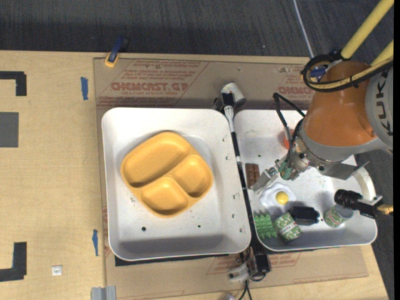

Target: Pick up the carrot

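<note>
Front rim: the right bin [315, 245] sits at the lower right of the frame, the left bin [110, 186] beside it at centre
Front clutter: a green block [264, 225], a green can [288, 227], a black piece [305, 215] and a 2nd small can [337, 217] lie close together along the right bin's lower edge
Egg: a toy fried egg [279, 197] lies just above that row, directly below the gripper
Gripper: the gripper [282, 169] hangs low over the middle of the right bin, angled toward the lower left; whether it is apart or together I cannot tell, and nothing can be seen held in it
Brown bar: a small brown piece [252, 175] lies near the divider, left of the gripper
Left bin load: 1 yellow plate [166, 172] with 3 wells, well apart from the work
Carrot: a sliver of orange-red [286, 141] peeks out at the left edge of the arm [337, 108], in the upper half of the right bin; this is probably the carrot, mostly hidden under the wrist
Step in hand: lining up over the carrot, judged not yet grasped
Doing it well: shift toward the upper part of the bin so the tool centres on the orange sliver, not the egg; align across its narrow width, descend straight, close only once it sits between the pads, then lift clear of the bin wall
Risk: closing where it hangs now would likely catch the egg or nothing
</note>
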Motion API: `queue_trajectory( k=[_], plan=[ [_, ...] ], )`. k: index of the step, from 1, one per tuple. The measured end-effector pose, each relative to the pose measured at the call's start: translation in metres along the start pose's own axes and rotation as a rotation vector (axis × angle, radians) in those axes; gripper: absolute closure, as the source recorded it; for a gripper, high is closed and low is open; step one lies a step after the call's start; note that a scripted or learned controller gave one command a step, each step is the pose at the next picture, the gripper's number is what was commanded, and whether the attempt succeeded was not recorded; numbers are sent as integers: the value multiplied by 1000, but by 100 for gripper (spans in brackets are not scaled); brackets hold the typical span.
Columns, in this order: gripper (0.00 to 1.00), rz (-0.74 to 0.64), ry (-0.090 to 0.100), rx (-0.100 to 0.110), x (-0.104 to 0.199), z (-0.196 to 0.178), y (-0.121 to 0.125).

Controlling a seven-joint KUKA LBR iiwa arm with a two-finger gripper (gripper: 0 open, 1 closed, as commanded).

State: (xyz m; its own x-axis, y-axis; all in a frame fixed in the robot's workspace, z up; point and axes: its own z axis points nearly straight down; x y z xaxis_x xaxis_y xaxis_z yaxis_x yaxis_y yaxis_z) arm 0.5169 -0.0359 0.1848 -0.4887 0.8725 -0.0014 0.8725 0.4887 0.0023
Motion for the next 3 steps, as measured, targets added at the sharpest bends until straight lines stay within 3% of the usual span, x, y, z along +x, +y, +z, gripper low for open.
queue_trajectory(
  k=[1, 2, 3],
  plan=[
    [0, -252, 3, 3, 38, 0, -22],
    [100, -250, 1, -1, 38, -10, -20],
    [100, 334, 0, 2, 31, 0, -26]
  ],
)
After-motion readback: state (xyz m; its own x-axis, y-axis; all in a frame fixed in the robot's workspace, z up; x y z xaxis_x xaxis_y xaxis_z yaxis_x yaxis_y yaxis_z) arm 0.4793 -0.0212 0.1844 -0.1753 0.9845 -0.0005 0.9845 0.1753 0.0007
